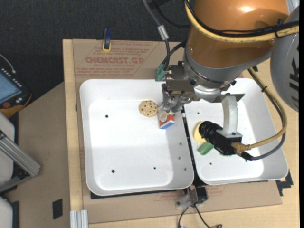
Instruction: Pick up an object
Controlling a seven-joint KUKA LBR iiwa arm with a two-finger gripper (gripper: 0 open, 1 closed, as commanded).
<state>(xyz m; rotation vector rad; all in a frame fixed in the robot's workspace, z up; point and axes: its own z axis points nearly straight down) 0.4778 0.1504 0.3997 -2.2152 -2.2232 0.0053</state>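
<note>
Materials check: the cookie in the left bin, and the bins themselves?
Cookie: probably moulded plastic or foam, a tan matte disc with dark chip spots; the exact material is unclear. Bins: likely thin formed white plastic, smooth and slightly glossy, with rounded corners.

Speckled tan cookie; white bins.

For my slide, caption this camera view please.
Gripper over a small carton beside a cookie in the left bin.
</note>
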